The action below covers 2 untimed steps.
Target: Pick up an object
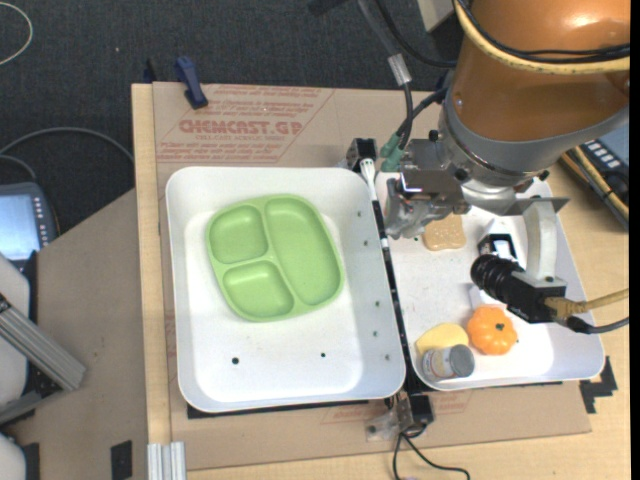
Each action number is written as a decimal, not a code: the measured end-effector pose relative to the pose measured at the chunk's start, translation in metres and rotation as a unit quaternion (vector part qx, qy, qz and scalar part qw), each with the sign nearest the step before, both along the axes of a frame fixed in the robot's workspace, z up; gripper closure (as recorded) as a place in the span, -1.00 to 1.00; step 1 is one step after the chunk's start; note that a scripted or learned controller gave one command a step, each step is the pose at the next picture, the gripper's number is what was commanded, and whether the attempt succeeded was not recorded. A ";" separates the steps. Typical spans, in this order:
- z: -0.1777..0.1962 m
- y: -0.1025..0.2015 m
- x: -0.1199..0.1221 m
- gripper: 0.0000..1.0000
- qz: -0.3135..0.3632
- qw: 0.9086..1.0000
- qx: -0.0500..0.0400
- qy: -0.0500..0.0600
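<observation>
My gripper (403, 218) hangs low over the far left corner of the right bin (432, 290), close to the wall between the two bins. A tan, biscuit-like piece (446, 234) lies just right of it, touching or nearly touching. Near the bin's front edge sit an orange round fruit (492, 330), a pale yellow object (438, 338) and a small grey can (453, 363), bunched together. The arm's bulk hides the back right of this bin.
The left bin (190, 268) holds a green three-compartment plate (275, 258). Both bins rest on a cardboard sheet (250, 128) with a blue clip (190, 81) at its far edge. Cables run behind the right bin.
</observation>
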State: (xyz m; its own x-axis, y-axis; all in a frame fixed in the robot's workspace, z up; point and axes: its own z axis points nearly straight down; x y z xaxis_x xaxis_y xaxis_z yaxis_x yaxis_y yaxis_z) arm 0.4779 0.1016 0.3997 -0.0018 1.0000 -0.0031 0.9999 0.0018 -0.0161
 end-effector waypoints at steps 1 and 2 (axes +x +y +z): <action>0.056 -0.034 0.002 1.00 -0.003 1.000 0.002 -0.012; -0.041 -0.015 0.000 1.00 -0.001 1.000 0.001 -0.002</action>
